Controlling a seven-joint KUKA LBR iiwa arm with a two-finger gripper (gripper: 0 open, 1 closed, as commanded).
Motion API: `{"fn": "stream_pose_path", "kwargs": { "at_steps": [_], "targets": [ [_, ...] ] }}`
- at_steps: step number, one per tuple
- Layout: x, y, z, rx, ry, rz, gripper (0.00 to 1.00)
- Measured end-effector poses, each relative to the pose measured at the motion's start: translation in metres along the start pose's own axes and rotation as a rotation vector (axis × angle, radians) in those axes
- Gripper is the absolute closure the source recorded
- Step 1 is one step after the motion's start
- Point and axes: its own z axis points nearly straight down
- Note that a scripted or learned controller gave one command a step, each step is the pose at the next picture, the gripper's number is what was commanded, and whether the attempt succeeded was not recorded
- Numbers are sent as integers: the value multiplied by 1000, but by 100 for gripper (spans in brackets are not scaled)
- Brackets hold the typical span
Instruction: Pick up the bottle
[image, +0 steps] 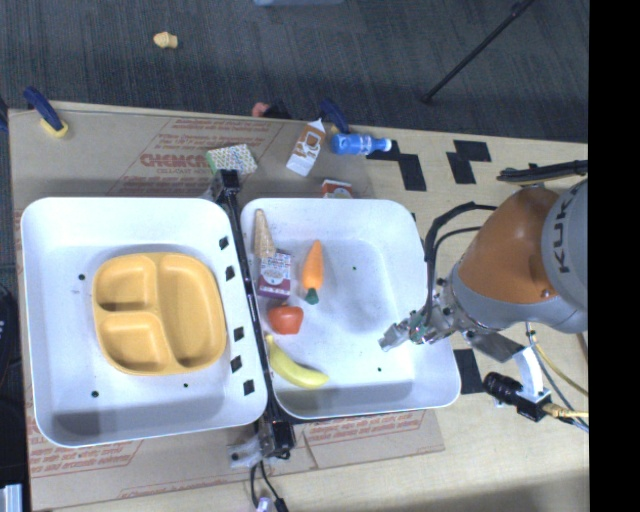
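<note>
Bottle (276, 276), seemingly the pink-labelled item, lies left of the carrot (313, 268); your gripper (405, 333), finger state unclear, may snag that carrot reaching over

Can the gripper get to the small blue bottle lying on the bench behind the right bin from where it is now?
Probably yes: the small blue bottle lies in the open, while the gripper sits low inside the right white bin, so it must lift over that rim.

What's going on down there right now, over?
Claw low in right bin, near its right wall. Bottle lies outside, on bench behind that bin. Nothing between them but the bin's wall.
</note>
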Motion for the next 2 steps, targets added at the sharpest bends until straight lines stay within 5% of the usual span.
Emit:
{"fn": "stream_pose_path", "kwargs": {
  "at_steps": [1,2],
  "targets": [
    [0,1,-31,-3,-4,-218,100],
    [0,0,-7,0,0,-531,100]
  ]
}}
